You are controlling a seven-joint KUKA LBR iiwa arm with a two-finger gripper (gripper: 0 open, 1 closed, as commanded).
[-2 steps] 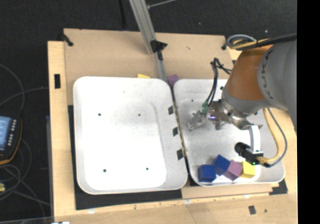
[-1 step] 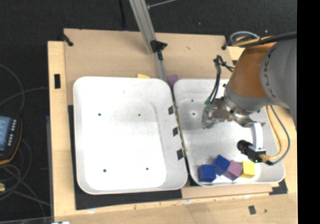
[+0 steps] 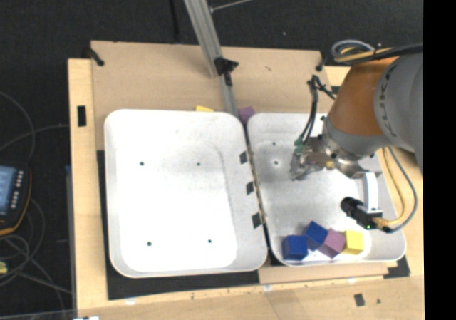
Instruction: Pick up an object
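Here, going left to right, the left bin (image 3: 174,190) is passed first, then the right bin (image 3: 281,140), where the gripper (image 3: 303,167) is seen raised over the bare middle; whether its claw is spread or pressed together cannot be told. The blue block (image 3: 295,246), dark blue block (image 3: 315,231), purple block (image 3: 333,241) and yellow block (image 3: 354,241) are huddled along the near wall. The yellow one, lying outermost, is best approached, so that neighbours are not nudged.
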